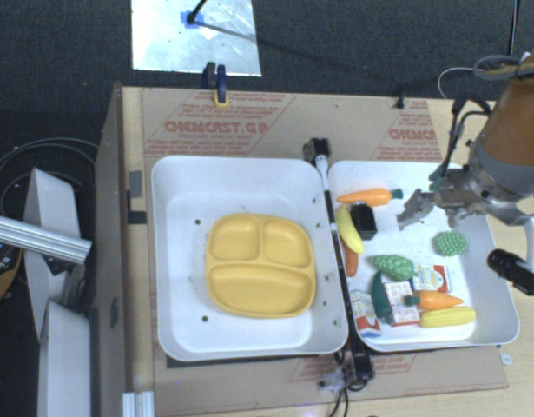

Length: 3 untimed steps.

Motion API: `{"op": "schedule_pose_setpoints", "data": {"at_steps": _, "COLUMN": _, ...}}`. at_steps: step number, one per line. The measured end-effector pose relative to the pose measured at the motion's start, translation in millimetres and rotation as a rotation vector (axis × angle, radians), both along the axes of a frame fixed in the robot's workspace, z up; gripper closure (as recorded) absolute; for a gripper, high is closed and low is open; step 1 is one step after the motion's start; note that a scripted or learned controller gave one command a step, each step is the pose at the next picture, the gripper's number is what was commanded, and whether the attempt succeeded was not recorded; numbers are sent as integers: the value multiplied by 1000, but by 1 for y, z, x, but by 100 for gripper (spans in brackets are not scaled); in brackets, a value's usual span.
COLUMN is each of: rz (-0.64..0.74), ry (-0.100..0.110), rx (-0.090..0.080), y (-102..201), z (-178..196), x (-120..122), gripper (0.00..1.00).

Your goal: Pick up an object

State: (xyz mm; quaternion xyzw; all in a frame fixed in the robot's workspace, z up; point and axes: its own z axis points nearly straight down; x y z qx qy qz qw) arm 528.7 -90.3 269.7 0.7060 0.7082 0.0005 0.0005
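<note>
— Well, where's the gripper (416, 209)?
— Over the right bin (501, 320), above the toys, just right of the black block (364, 221). Its jaws look spread with nothing between them, though the metal blurs.
— And the toys?
— An orange carrot (367, 197) beyond the block, a yellow banana (349, 230) left of it. The corn cob (447, 317) lies well below, by a carton I can't read. The arm's upper part is cut off.

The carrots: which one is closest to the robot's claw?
The carrot at the bin's top edge, just left of the gripper. The other carrot lies lower, beside the corn.
</note>
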Motion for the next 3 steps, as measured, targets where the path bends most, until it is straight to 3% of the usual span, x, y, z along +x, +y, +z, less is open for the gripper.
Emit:
{"op": "schedule_pose_setpoints", "data": {"at_steps": 1, "rz": -3, "ry": 3, "rx": 1, "y": -7, "z": -130, "x": -43, "gripper": 0}}
{"op": "schedule_pose_setpoints", "data": {"at_steps": 2, "rz": -2, "ry": 0, "rx": 0, "y": -3, "z": -185, "x": -42, "gripper": 0}}
{"op": "schedule_pose_setpoints", "data": {"at_steps": 3, "rz": -2, "ry": -2, "rx": 0, "y": -3, "z": -175, "x": -41, "gripper": 100}}
